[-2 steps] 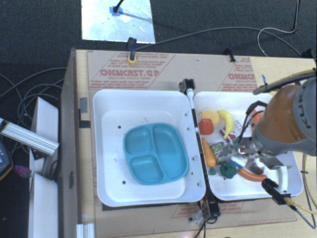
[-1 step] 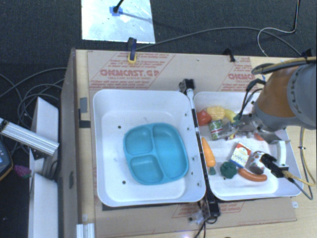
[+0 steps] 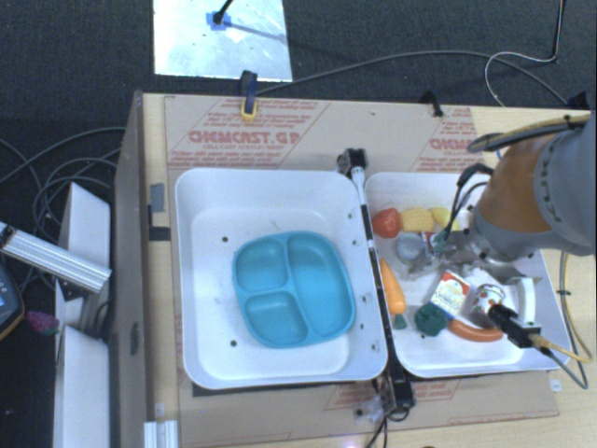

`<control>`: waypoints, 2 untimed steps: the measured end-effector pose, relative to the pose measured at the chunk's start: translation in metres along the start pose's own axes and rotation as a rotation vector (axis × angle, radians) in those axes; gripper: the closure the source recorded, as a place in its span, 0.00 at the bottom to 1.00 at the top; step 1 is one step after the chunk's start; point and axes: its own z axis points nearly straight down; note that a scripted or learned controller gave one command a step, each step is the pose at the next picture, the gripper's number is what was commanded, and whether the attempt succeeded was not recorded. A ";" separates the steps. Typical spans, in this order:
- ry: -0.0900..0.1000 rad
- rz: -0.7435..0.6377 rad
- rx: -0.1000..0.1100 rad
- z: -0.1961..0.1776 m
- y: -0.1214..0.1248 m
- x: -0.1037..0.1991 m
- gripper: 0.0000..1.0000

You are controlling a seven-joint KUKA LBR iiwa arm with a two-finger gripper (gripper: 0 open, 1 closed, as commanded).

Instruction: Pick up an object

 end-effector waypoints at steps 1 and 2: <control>0.000 0.002 0.002 0.002 -0.067 0.009 0.00; -0.001 0.003 0.001 0.002 -0.067 -0.051 0.00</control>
